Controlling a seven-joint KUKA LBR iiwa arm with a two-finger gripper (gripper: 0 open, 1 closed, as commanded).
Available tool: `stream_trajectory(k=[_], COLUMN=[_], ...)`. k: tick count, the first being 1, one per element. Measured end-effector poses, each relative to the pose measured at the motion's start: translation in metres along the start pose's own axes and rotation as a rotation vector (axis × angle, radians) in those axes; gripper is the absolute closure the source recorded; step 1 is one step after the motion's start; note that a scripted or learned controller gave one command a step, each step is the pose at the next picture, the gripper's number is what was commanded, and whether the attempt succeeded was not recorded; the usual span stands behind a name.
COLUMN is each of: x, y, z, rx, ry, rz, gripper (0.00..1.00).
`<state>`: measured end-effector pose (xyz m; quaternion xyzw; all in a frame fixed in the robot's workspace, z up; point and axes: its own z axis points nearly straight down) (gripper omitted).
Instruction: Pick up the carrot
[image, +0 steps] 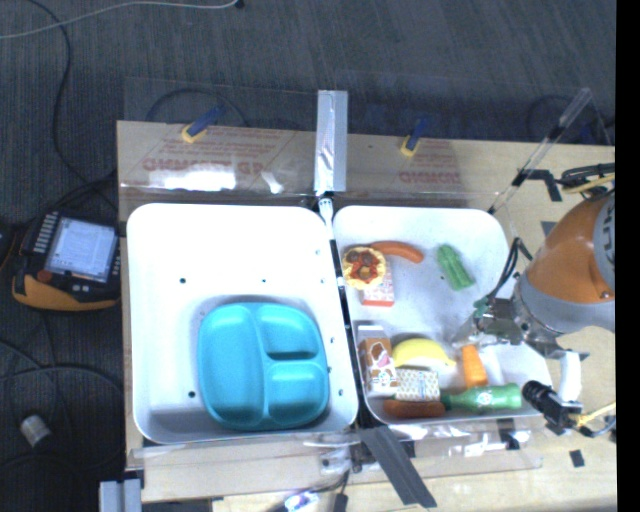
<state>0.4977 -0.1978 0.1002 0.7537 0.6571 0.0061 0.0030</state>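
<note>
Hand (497, 322) sits just above the carrot (472, 366) in the right bin (500, 228). Its grip state can't be made out. Carrot partly hidden by the bottle (485, 399).

You have the carrot (473, 366) just left of the gripper (500, 325) in the right bin (500, 232), the bottle (483, 398) below it, the lemon (422, 352) farther left.

Left bin (160, 300): blue divided tray (262, 365).
Right bin (420, 222): sausage (398, 250), pizza slice (364, 265), pickle (455, 267), lemon (421, 352), green bottle (484, 399).
</note>
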Motion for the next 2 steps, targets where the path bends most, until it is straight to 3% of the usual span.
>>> stream_trajectory(k=[1,2], x=[0.002,0.038], y=[0.000,0.021], z=[-0.008,-0.107], rx=[0.002,0.015], ry=[0.003,-0.010], rz=[-0.002,0.121], gripper=[1.00,1.00])
